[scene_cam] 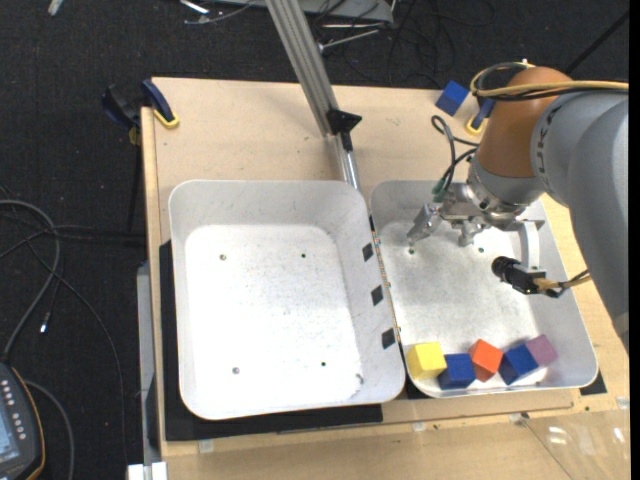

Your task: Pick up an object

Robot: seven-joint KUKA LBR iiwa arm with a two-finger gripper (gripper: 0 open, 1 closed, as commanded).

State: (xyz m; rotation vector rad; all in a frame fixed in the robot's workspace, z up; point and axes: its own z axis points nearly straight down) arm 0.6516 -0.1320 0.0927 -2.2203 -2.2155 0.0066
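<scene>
The gripper (pixel 440 226) is held high in the right bin (pixel 560 298), fingers apart and empty, well clear of the blocks (pixel 480 361) clustered at the near edge.

Wooden bench (pixel 250 138) on dark carpet (pixel 70 48). Blue-and-yellow clamp (pixel 158 103) at bench's far-left corner. Slanted aluminium rail (pixel 300 53) runs from top centre down to a black bracket (pixel 343 123) btwn the bins' far edges. Small blue block (pixel 452 96) lies on bench near far-right edge. Black cables (pixel 40 268) on floor at left; handheld pendant w/ screen (pixel 15 433) at bottom-left corner.
</scene>
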